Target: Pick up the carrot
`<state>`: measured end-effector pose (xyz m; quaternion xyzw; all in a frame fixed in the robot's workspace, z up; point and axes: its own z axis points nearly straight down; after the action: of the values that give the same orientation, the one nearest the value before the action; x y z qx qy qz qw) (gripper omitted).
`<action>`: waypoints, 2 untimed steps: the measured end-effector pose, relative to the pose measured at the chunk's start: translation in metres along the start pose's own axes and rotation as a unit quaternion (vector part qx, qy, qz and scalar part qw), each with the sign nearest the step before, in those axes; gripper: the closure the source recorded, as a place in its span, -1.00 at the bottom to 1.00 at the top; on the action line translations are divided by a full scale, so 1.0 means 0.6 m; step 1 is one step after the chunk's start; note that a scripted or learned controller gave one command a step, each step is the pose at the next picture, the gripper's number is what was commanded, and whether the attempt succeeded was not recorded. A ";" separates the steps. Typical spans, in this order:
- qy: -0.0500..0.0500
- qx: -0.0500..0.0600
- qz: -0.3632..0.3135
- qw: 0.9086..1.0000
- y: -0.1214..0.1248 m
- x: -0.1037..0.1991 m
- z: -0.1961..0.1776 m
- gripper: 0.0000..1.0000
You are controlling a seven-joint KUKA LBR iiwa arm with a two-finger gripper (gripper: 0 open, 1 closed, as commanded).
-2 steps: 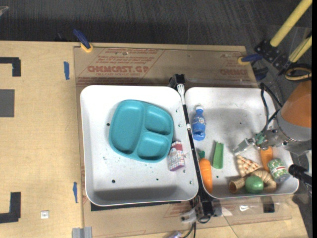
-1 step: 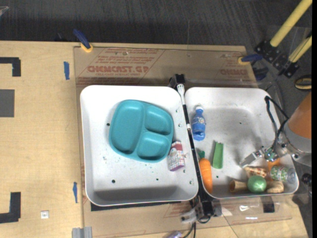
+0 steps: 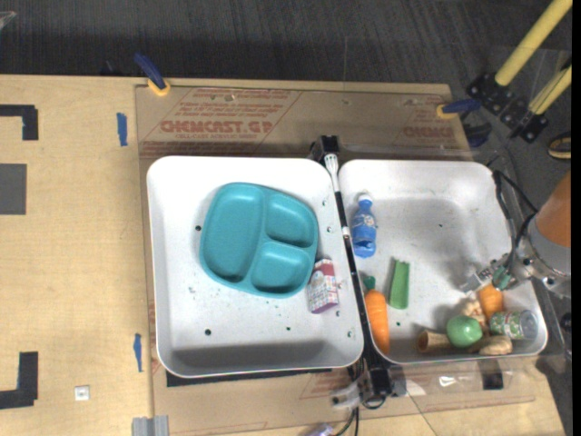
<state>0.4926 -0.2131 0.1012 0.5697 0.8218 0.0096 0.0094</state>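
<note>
Bench (image 3: 73, 271) with two white bins (image 3: 182, 334)

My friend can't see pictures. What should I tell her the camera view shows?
A robot gripper reaches from the right into the right white bin, near toy food; an orange carrot lies against that bin's left wall, away from the gripper. A blue bottle and a green stick are there too. The left bin holds a teal divided plate and a small packet.

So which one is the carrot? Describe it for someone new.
Look in the right-hand bin, along its left wall near the front corner. The carrot is the long orange taper lying there, just below the upright green stick; the smaller orange piece sits by the gripper.
</note>
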 end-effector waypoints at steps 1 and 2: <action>0.012 0.001 -0.007 1.000 0.008 0.020 0.005 -1.00; 0.006 0.008 -0.233 0.973 -0.017 -0.003 -0.025 -1.00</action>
<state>0.4834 -0.2186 0.1158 0.3629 0.9318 0.0039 0.0023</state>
